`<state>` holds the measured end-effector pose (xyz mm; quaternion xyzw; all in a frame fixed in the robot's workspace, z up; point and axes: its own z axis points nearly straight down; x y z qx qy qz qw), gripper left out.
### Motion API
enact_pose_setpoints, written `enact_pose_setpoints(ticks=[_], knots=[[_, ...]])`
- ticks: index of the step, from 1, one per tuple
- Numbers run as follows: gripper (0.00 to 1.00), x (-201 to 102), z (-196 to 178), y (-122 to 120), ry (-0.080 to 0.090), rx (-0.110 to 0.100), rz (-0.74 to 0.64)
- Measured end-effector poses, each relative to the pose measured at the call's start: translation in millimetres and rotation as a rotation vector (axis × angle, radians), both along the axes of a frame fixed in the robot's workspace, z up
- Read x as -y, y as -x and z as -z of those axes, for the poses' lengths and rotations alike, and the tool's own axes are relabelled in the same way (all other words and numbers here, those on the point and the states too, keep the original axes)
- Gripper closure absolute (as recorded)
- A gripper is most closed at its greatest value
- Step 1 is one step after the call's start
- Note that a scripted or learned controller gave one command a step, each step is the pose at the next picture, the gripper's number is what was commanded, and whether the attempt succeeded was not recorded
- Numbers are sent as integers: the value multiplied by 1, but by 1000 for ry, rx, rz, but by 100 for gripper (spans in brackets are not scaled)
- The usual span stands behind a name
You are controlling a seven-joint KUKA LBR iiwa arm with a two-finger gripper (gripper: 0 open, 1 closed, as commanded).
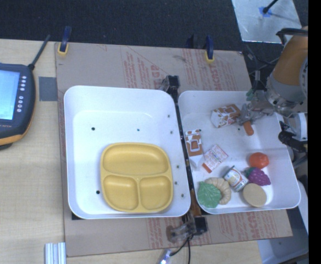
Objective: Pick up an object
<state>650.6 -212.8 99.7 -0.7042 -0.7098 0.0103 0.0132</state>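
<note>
Orange carrot-like piece [249, 128] lies just below the hand [250, 112] in the right bin [292, 164]. Hand's opening and hold cannot be told. Yellow tray [137, 176] sits in the left bin [89, 114].

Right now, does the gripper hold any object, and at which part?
It cannot be told. The gripper is low in the right bin, next to a small carton and an orange piece.
</note>
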Motion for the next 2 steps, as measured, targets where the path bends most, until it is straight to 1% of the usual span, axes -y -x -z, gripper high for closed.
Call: enact_pose_setpoints(ticks=[1, 2], knots=[[100, -44, -45, -6, 4, 30, 3], [100, -118, -106, 7, 3, 31, 3]])
